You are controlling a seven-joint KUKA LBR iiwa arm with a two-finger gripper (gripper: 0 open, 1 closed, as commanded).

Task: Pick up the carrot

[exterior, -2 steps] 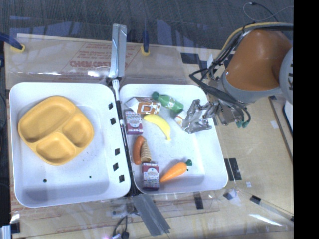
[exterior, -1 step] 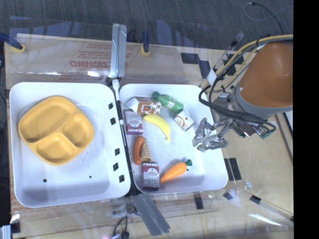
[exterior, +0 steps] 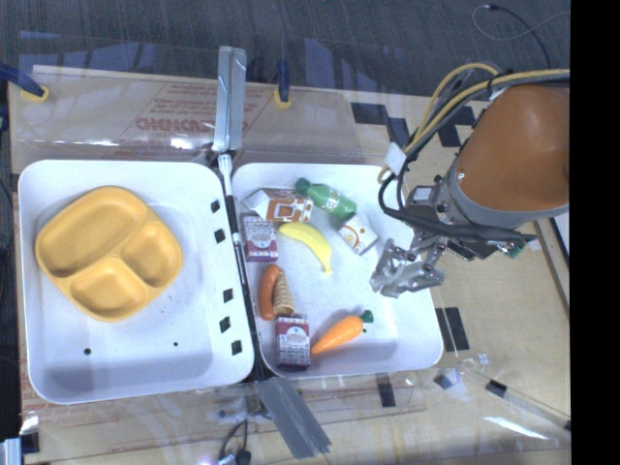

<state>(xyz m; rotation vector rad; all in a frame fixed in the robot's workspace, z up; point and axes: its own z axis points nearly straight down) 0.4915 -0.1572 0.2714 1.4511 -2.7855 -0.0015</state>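
**Nearly over the right bin's edge, the gripper hangs with nothing in it**

Smooth and tapered, the orange carrot [exterior: 337, 335] lies with its green stub pointing right, in the near part of the right bin [exterior: 418, 329], close to the near wall. Just left of its thin tip stands a small maroon carton [exterior: 293, 343], almost touching it. Bare white floor lies right of the carrot and beyond it.

The metal gripper [exterior: 404, 273] hangs over the bin's right side, up and right of the carrot and apart from it; its fingers look slightly parted and hold nothing.

Farther left a sausage [exterior: 266, 292] lies beside a ridged brown piece [exterior: 283, 296]. A curved yellow banana [exterior: 309, 244] sits mid-bin, with a second maroon carton [exterior: 259, 238] at its left. At the far end are an orange-and-white box [exterior: 283, 206], a glossy green bottle [exterior: 325, 198] and a small white carton [exterior: 356, 233].

The left bin [exterior: 58, 366] holds a yellow three-part tray [exterior: 107, 251] with rounded corners.
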